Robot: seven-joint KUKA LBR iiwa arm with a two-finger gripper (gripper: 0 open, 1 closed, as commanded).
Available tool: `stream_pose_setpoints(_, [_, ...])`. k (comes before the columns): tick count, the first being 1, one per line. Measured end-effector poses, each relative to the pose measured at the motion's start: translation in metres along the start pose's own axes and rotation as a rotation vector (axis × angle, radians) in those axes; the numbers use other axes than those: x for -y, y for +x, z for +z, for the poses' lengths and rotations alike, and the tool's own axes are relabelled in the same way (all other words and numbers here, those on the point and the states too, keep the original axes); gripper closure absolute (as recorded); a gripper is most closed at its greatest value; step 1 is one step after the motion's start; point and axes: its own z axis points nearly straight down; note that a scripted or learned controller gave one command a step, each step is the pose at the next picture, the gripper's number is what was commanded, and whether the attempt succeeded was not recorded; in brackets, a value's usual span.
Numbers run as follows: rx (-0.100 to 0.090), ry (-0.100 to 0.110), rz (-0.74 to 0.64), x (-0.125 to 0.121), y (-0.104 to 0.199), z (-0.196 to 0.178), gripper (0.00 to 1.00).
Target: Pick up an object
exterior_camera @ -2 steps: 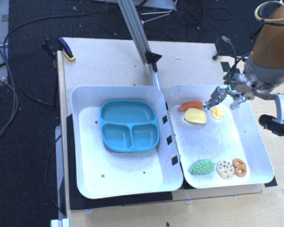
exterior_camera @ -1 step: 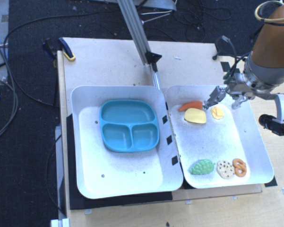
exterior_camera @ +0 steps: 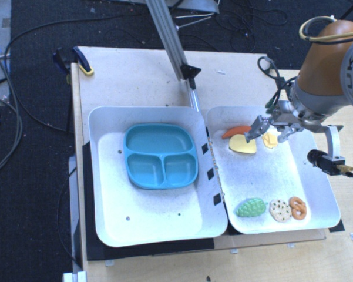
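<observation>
From where I stand, the bench carries two shallow white bins side by side: the left bin (exterior_camera: 106, 216) holds a blue sectioned tray (exterior_camera: 161, 155) set roughly at its middle, and the right bin (exterior_camera: 317, 198) holds the loose food-shaped items. The arm (exterior_camera: 326, 63) reaches in from the right and hangs its gripper (exterior_camera: 271, 131) low over the far end of the right bin. The two fingers stand spread apart, one tip touching or just above the yellow flat piece (exterior_camera: 243, 145), the other beside a small pale yellow piece (exterior_camera: 270, 140); nothing sits between them, so no object is held. An orange-red piece (exterior_camera: 236, 132) lies just behind the yellow flat piece, touching it or nearly so. Along the near edge of the same bin lie a green lumpy item (exterior_camera: 250, 207), a speckled cookie (exterior_camera: 278, 210) and a pretzel (exterior_camera: 298, 207), well apart from the gripper. In my judgement the spread stance suits a descent to straddle one of the yellow pieces; the crowding there risks a pinch on two items or none.
</observation>
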Motion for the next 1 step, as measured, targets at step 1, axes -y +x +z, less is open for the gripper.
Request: stream_pose_setpoints(1, [0.000, 0.001, 0.002, 0.0002, -0.0102, 0.0544, 0.00])
